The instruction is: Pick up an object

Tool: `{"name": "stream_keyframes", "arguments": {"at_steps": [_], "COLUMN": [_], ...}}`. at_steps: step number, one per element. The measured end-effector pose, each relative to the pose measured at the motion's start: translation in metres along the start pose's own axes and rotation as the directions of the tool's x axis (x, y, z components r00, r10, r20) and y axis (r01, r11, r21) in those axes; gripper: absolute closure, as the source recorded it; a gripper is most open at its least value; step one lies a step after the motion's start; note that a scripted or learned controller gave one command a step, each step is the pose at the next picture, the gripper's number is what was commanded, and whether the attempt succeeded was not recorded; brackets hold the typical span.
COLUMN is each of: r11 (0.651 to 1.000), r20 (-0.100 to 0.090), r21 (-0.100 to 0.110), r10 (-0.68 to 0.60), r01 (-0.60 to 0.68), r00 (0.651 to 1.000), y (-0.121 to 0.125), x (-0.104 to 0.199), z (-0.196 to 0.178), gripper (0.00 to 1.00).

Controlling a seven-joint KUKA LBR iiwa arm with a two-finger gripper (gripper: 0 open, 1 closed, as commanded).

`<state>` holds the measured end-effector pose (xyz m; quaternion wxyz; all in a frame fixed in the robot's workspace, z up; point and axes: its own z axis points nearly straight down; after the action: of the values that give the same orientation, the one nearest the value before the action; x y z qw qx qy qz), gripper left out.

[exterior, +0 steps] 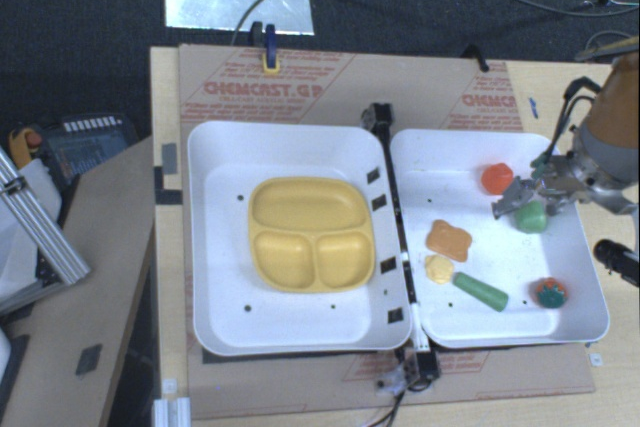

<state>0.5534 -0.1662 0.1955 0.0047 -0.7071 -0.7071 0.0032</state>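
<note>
A small round green object (532, 217) in the right white bin (590, 315) is crowded by the grey two-finger gripper (524, 198), grasp state indiscernible; the neighbouring orange ball (497, 178) could be knocked aside.

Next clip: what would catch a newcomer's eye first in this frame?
Probably the yellow divided tray, alone in the middle of the left bin. Next, the arm's tool low over the right bin, at a small green object beside an orange ball. Nearer the front lie an orange piece, a green cylinder and other small items.
</note>
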Motion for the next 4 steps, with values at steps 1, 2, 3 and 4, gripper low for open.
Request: {"name": "stream_keyframes", "arguments": {"at_steps": [1,2,3,4], "r11": [1.000,1.000,1.000,1.000], "r20": [0.003,0.002,0.001,0.003], "r21": [-0.012,-0.010,-0.009,-0.013], "r10": [-0.003,-0.001,-0.001,-0.001], "r01": [0.003,0.001,0.001,0.001], "r00": [1.000,1.000,1.000,1.000], "y": [0.003,-0.002,-0.011,-0.010], "x": [0.000,-0.002,0.002,0.001], "z": [-0.007,0.037,0.087,0.111], "gripper": [0.00,0.00,0.00,0.00]}}
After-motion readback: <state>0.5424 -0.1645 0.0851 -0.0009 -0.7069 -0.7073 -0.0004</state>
